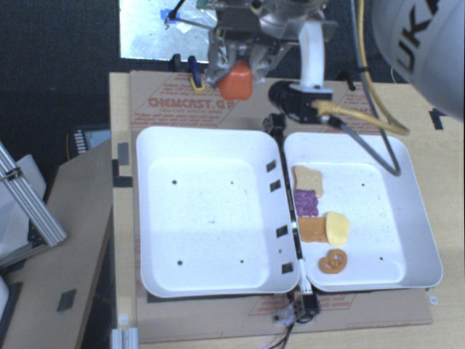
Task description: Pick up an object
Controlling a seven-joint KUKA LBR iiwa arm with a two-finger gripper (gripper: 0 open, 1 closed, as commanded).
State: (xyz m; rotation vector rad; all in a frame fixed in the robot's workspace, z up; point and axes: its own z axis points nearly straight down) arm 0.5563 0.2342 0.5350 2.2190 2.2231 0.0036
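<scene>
The hand [234, 65] hangs beyond the far rim of the left bin [156, 217], above the bench [182, 104], pinching a red-orange lump [235, 83] between its fingers. The lump is rounded, smooth and a little glossy, roughly tomato-shaped, with its top tucked up under the hand's metal body. It sits clear of both bins, over the printed cardboard sheet that lies beyond the left bin.

In the right bin [392, 217], along the wall it shares with the left bin, lie a tan slice of bread [308, 178], a purple piece [306, 203] just nearer the camera, then an orange block [312, 229] touching a yellow wedge [337, 228], and nearest the front rim a small orange-brown ring [334, 261].
</scene>
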